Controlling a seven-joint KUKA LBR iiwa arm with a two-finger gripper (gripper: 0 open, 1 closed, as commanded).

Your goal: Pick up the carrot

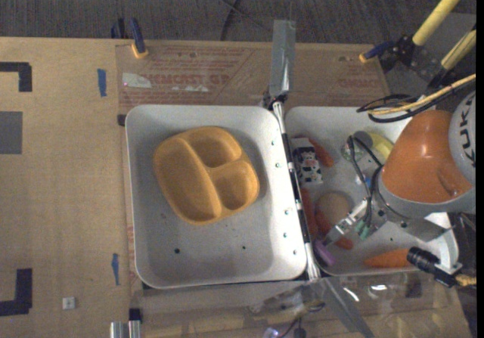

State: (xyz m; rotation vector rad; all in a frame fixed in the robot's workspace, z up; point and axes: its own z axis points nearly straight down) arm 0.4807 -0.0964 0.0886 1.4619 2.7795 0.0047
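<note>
Light is even and fairly dim, with a warm, slightly washed cast. The left bin [204, 196] is the brightest surface, pale but not blown out. A soft shadow lies under the yellow tray [206, 174] toward 7 o'clock, and the arm [423, 159] darkens the right bin [333, 121] beneath it. A mild sheen sits on the arm's orange band. The whole picture is soft and grainy; small objects in the right bin blur. The floor at 12 o'clock is dark.
</note>
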